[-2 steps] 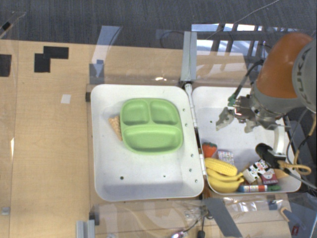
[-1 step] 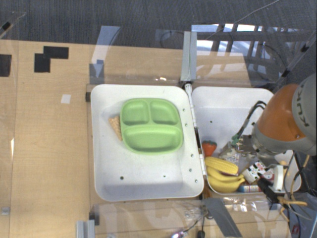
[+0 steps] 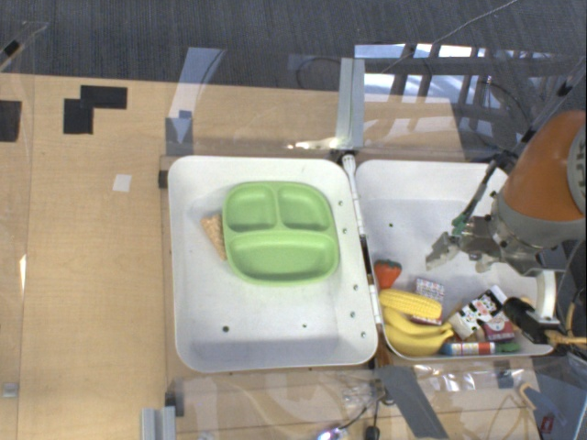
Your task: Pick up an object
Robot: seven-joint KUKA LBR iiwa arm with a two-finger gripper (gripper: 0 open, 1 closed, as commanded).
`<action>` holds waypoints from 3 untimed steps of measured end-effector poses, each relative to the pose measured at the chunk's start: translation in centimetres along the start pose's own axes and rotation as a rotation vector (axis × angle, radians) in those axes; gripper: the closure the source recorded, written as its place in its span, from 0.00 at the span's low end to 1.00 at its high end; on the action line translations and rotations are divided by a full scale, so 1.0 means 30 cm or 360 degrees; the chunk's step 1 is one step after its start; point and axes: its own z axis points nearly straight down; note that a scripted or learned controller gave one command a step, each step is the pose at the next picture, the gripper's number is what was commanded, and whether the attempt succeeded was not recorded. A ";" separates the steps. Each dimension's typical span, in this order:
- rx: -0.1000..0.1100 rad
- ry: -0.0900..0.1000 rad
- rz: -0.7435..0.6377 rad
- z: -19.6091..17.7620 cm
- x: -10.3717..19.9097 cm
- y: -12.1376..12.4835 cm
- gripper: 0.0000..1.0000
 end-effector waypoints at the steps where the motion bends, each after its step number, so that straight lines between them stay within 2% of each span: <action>1: -0.0022 0.0000 0.0042 0.214 0.029 -0.096 0.00; 2: -0.0021 -0.0002 -0.0064 0.216 0.039 0.086 0.00; 3: -0.0024 -0.0001 -0.0088 0.213 0.005 -0.088 0.00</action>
